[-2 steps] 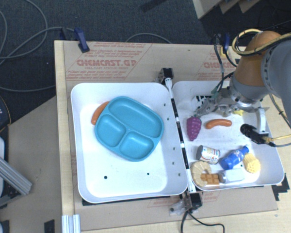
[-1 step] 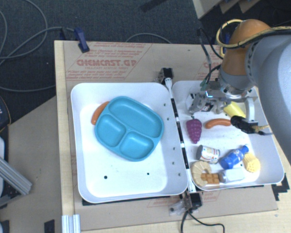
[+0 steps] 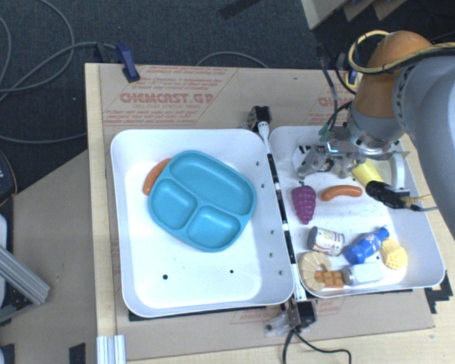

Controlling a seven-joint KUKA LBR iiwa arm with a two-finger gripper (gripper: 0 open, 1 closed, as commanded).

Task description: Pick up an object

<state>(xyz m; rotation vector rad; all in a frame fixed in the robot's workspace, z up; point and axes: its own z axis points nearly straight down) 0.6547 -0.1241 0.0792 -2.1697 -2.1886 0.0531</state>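
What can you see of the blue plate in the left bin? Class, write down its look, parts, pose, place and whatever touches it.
The blue plate looks like smooth, matte plastic, light blue, with rounded corners. It is split into three hollows: one long one along the upper side, two smaller ones below. It lies face up, turned at a slant, in the upper middle of the left bin. An orange sausage-like thing pokes out from under its upper left edge.

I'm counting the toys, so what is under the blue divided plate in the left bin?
An orange sausage-like toy pokes out from under the blue divided plate at its upper left edge. The plate covers the rest of it.
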